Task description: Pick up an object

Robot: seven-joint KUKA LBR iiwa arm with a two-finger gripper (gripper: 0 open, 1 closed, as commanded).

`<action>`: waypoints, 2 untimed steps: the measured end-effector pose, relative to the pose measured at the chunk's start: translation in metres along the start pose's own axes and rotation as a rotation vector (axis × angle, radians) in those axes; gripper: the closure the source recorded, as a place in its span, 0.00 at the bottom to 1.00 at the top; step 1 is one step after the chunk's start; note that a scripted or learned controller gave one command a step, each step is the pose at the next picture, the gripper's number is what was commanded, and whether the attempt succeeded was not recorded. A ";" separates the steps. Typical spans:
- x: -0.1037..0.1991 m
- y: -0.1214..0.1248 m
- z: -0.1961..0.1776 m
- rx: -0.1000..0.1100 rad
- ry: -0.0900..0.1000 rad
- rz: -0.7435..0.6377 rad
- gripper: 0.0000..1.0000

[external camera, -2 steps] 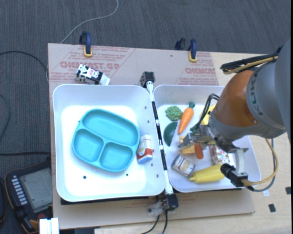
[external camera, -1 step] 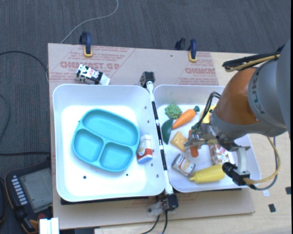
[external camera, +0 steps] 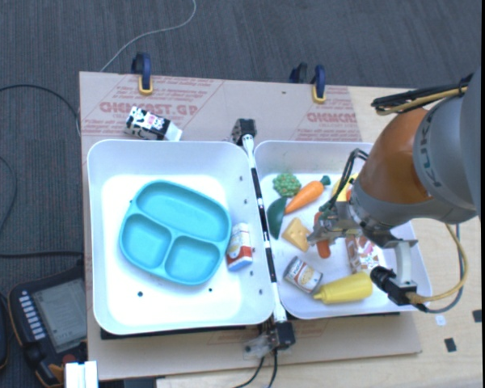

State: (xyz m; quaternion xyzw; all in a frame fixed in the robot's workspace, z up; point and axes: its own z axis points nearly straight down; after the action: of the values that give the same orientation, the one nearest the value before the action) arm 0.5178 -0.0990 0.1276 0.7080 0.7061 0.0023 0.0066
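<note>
Now: gripper low in right bin

The gripper point(external camera: 330, 231) is seen down inside the right bin point(external camera: 404, 301), among the toy food. Whether it is wide or narrow cannot be told; nothing is seen held.

A cheese wedge point(external camera: 296, 234) lies just left of it. A carrot point(external camera: 308, 194) and broccoli point(external camera: 287, 184) are placed above, near the bin's back. A can point(external camera: 302, 276) and a yellow bottle point(external camera: 343, 288) lie toward the front wall.

The left bin point(external camera: 105, 160) bears a blue tray point(external camera: 174, 231), with a small carton point(external camera: 240, 247) just beside it.
</note>
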 end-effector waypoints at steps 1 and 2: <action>0.000 0.001 -0.009 0.000 0.000 0.000 1.00; 0.000 0.001 -0.019 -0.001 -0.001 0.000 1.00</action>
State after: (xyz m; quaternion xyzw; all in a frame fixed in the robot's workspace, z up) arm 0.5189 -0.0991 0.1467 0.7079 0.7062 0.0025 0.0073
